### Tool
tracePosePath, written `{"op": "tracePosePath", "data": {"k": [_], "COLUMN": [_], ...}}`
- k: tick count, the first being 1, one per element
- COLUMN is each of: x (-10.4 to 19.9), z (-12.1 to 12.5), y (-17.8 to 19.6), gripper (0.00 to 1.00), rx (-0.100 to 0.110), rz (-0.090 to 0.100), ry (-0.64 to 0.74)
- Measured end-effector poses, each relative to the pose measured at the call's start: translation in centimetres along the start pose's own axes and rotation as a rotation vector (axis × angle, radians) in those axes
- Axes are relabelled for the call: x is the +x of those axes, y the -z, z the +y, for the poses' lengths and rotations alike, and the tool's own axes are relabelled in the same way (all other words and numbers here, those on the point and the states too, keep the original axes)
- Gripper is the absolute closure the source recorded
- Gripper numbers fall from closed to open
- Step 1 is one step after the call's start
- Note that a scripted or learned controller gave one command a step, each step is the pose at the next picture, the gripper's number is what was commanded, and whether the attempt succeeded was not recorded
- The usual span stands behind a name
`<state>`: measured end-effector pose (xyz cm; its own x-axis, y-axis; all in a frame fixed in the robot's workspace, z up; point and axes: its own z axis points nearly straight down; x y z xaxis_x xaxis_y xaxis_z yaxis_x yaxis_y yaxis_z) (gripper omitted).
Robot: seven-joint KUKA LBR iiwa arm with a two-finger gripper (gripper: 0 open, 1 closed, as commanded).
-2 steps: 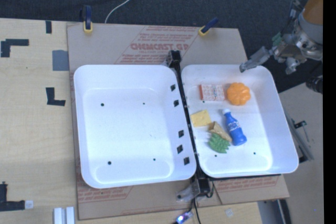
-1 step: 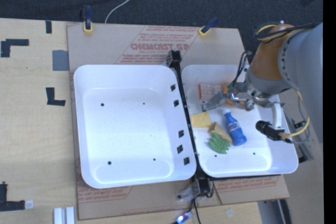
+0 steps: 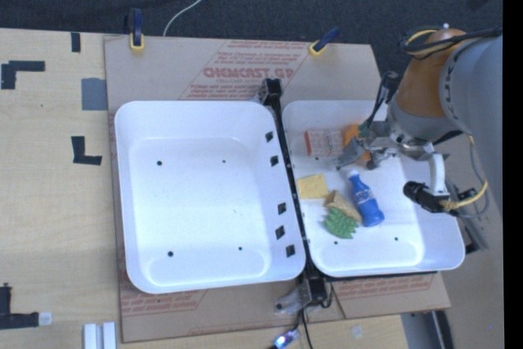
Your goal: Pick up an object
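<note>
Pincer point(image 3: 358, 157) low in right bin point(image 3: 425, 253), tips just above blue bottle point(image 3: 365, 201); can't tell if open or gripping anything. Orange item point(image 3: 351, 132) and clear packet point(image 3: 323, 143) just beside it, up-left. Yellow block point(image 3: 312, 187), tan piece point(image 3: 342, 204) and green toy point(image 3: 341, 224) sit left of bottle. Left bin point(image 3: 196, 114) next door on worktop point(image 3: 49, 176).

Grey arm point(image 3: 458, 86), hand point(image 3: 357, 155) lowered
</note>
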<state>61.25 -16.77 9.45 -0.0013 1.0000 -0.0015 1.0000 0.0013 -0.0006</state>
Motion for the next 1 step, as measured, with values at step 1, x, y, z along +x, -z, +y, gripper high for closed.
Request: {"op": "tracePosePath", "data": {"k": [1], "x": [6.31], "z": [-7.02], "y": [-0.96], "gripper": [1.00], "rx": [0.002], "rz": [0.003], "ry": [0.001]}}
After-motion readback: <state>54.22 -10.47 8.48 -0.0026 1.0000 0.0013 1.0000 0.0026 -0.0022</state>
